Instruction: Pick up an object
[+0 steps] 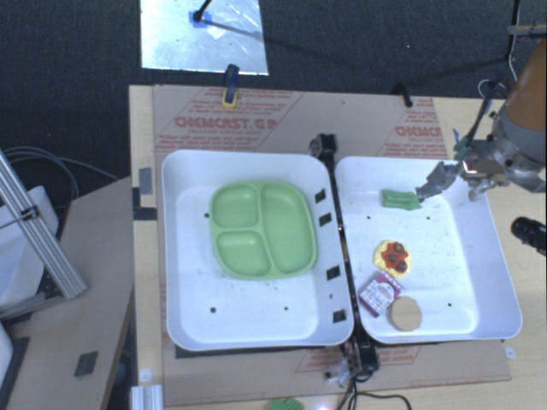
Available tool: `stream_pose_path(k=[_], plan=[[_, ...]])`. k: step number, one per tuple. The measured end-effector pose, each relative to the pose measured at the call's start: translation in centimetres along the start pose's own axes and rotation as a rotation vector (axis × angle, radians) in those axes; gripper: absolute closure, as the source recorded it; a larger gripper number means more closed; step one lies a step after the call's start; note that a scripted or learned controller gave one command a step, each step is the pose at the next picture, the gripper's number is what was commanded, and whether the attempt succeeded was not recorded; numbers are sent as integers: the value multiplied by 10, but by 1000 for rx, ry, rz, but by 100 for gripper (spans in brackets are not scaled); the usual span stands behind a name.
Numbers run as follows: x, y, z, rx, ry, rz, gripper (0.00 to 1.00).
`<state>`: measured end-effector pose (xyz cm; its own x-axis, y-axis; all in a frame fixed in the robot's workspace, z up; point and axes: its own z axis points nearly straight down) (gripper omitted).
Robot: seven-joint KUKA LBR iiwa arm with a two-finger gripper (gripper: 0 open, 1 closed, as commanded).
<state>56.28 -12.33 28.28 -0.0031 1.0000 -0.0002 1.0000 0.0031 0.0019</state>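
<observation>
Over the right shallow white bin (pixel 491 254), the grey arm w/ orange band (pixel 523 109) reaches in from the right, wrist tilted down-left. Its two-finger gripper (pixel 449 178) hangs just right of a flat green rectangular piece (pixel 400 199) near the bin's far wall; can't tell how the claw is set, nothing visibly held. Left bin (pixel 184 254) has a green sectioned plastic plate (pixel 261 229).

Probably a robotics lab: bins (pixel 256 165) on cardboard-covered bench (pixel 282 114), loose cables (pixel 51 156).
</observation>
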Motion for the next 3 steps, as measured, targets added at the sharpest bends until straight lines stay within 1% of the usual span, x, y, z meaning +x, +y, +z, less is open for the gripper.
stream_pose_path(k=[1,2,3], plan=[[12,-48,175,16,4,3,0],[17,-1,199,-2,0,-2,0],[-34,24,197,-4,-3,4,0]])
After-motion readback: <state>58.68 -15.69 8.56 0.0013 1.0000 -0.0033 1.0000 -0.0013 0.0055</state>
